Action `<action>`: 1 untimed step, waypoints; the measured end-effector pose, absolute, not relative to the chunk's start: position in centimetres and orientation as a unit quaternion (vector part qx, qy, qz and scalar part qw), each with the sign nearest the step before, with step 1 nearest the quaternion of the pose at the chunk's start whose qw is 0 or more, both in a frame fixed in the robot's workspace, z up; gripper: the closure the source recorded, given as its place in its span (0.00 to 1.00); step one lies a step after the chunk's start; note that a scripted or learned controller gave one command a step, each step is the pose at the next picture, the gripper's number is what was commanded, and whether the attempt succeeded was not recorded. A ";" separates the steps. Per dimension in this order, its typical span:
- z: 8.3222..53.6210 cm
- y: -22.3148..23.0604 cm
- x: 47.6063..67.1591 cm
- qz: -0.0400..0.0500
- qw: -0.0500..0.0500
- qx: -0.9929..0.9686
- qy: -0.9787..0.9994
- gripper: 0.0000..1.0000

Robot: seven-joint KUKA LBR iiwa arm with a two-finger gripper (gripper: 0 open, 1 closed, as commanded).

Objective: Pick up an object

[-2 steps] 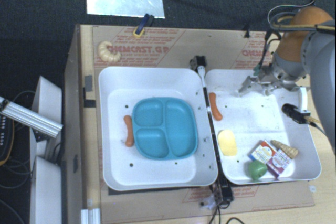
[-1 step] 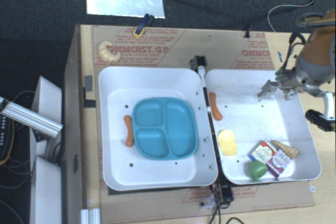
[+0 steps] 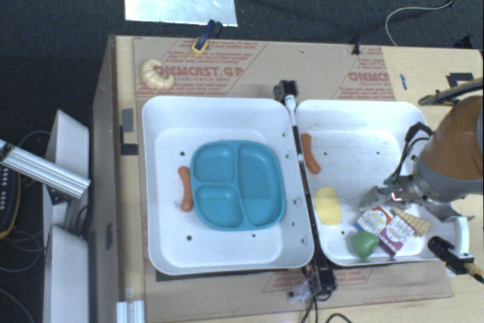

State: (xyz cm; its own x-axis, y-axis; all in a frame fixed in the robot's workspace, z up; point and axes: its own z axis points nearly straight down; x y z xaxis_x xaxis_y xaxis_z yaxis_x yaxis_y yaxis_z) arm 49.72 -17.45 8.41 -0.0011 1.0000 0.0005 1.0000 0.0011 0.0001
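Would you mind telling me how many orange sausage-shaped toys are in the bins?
2. One sausage lies in the left bin, just left of the blue plate; the other sausage lies in the right bin, near its left wall. Others could hide under the arm.

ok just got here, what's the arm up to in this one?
The arm reaches in from the right, with its hand low over the right bin, just above a small printed packet. Nothing is visibly held. A green item, a yellow block and an orange sausage also lie in that bin. The left bin holds a blue divided plate and another sausage.
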 end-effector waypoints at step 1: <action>13.5 -18.6 61.2 -0.002 -0.003 -0.706 -0.709 0.00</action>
State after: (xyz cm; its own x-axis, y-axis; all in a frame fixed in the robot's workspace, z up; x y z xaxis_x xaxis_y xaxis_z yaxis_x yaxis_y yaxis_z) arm 61.18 -18.64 13.54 -0.0042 1.0000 -0.0018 1.0000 0.0042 0.0060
